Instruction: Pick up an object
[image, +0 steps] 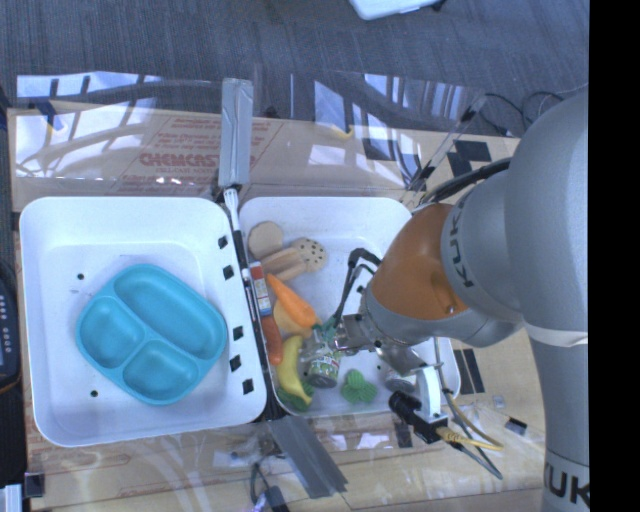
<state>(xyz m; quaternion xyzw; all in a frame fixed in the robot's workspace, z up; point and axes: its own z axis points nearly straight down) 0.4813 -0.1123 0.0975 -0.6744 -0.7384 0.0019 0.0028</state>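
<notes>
The arm (470, 270) reaches down into the right bin (330, 215), where its gripper (325, 352) meets a small can (321, 368) amid a carrot (292, 298), banana (290, 370) and broccoli (358, 387). At nine o'clock, a blue divided plate (150, 332) lies in the left bin (60, 225).

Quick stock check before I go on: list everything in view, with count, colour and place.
Bins: two, white, side by side on the bench.
Divided plate: one, blue, in the left bin.
Carrot: one, orange, right bin, near its left wall.
Banana: one, yellow, right bin, front left.
Broccoli: one, green, right bin, front.
Can: one, silvery, between banana and broccoli.
Wooden pieces: tan, right bin, back left; count unclear.
Arm: one, grey with orange band, over the right bin.
Hand: one, dark, above the can.
</notes>
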